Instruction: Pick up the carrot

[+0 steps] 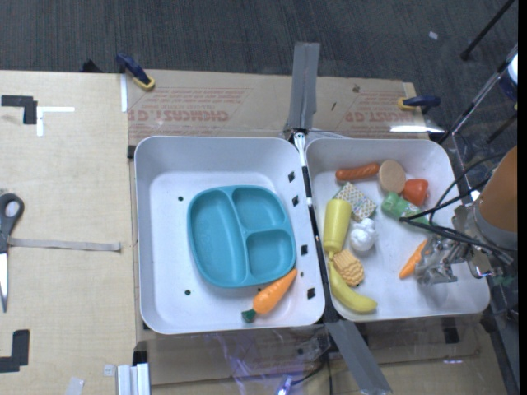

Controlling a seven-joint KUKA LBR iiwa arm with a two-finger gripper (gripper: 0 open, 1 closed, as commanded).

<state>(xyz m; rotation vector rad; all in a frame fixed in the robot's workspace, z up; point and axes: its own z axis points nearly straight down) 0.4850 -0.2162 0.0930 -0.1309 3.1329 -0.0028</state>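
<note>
The carrot [274,294] lies in the left bin [156,245], near the lower middle of the frame. It is orange with a green top, set on a slant with the green end pointing down and left. Its upper end touches or overlaps the lower right edge of a blue divided plate [243,234], which sits in the middle of that bin.

The right bin [440,159] holds a jumble of toy food. A yellow banana [352,296] lies along its lower left, with a waffle piece [349,267] just above it. Further up are a white garlic bulb [362,237], a yellow cylinder [336,225] and a second waffle piece [355,198]. Along the top are a reddish sausage [358,172], a round tan piece [392,175] and a red piece [416,190], with a green piece [399,207] just below.

The gripper [436,267] is low over the right side of the right bin, well apart from the carrot. A small orange wedge [411,262] lies just to its left. Whether the gripper is spread or pressed together cannot be told; cables and metal parts blur together there.

On the bench at the left edge of the frame lie scissors [7,237].
</note>
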